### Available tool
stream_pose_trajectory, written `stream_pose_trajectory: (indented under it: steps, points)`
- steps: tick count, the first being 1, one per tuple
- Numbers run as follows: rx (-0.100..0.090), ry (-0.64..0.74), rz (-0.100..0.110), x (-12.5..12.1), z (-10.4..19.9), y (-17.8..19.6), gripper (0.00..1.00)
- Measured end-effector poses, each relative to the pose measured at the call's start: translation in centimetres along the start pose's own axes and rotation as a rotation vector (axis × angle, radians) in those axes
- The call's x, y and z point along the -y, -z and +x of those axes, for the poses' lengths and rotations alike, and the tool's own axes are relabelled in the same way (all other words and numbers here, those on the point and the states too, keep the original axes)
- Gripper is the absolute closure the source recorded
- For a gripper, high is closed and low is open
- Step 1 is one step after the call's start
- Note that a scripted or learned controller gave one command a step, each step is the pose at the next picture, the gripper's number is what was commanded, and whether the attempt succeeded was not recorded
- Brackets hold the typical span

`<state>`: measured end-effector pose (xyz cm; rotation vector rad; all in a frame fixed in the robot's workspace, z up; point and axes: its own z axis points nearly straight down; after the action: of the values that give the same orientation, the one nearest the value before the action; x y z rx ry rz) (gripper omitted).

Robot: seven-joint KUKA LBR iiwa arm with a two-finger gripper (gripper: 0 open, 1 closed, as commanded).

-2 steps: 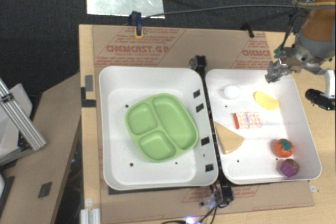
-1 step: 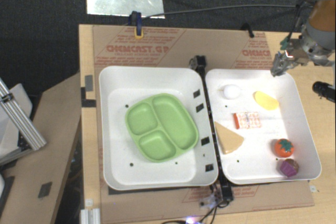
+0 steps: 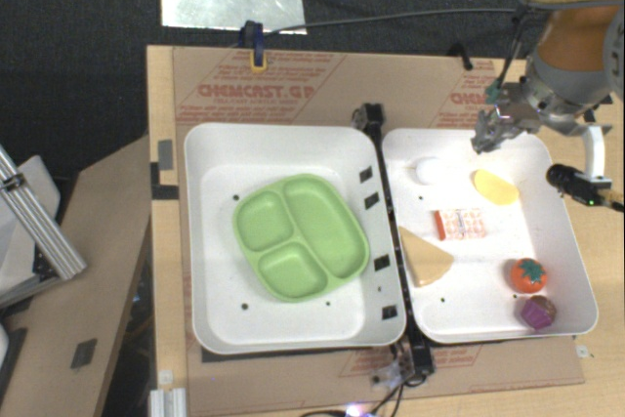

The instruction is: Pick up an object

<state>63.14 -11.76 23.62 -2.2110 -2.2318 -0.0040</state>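
Five small things lie in the right bin [image 3: 562, 239], under the gripper [image 3: 485, 140].

One yellow piece [image 3: 495, 187] lies just below the jaws; whether these are open or closed, I cannot tell. Further from it: one red-and-white packet [image 3: 460, 225], one tan wedge [image 3: 425, 259], one orange fruit [image 3: 527, 275], one purple thing [image 3: 537, 312]. The left bin [image 3: 210, 210] holds one green tray [image 3: 299, 235] with three compartments.

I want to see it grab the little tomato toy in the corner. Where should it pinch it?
Probably straight down from above, pinching the round orange-red tomato across its middle, below the green top. It sits upright near the right bin's wall, with a purple toy close in front, so closing the pincer along the line clear of that toy looks safest.
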Motion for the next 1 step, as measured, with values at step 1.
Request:
stream_pose_trajectory:
  steps: [1]
  points:
    - [0.0, -0.001, 0.002, 1.3, 5.06, -1.21, 1.0]
